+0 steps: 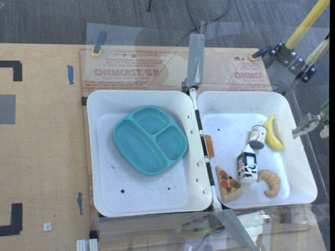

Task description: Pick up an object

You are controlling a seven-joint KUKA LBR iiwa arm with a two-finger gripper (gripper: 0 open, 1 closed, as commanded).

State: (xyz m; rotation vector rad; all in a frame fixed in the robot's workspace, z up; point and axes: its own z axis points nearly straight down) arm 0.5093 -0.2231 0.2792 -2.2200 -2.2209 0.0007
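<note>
I see the banana (274, 134), can (256, 137), bottle (247, 167), croissant (270, 182) and pizza slice (229, 183) in the right bin (298, 192), lower right of the frame. The left bin (104, 192) holds a teal plate (150, 139) (three sections). I cannot tell how the jaws stand.

Both bins are plain white: the left bin (104, 192) carries a few small dark specks on its floor, and the right bin (225, 109) is the same white. The divided plate (150, 139) is a flat turquoise all over. The banana (272, 133) is bright yellow. The small can (256, 136) is whitish with an orange-red band and a dark end. The bottle (247, 167) wears black and white cow patches. The pizza slice (229, 183) is orange-yellow with red dots and a tan crust. The croissant (270, 182) is light brown. The bench (42, 156) is pale wood-tan, marked with black corner shapes and short blue tape strips.
</note>
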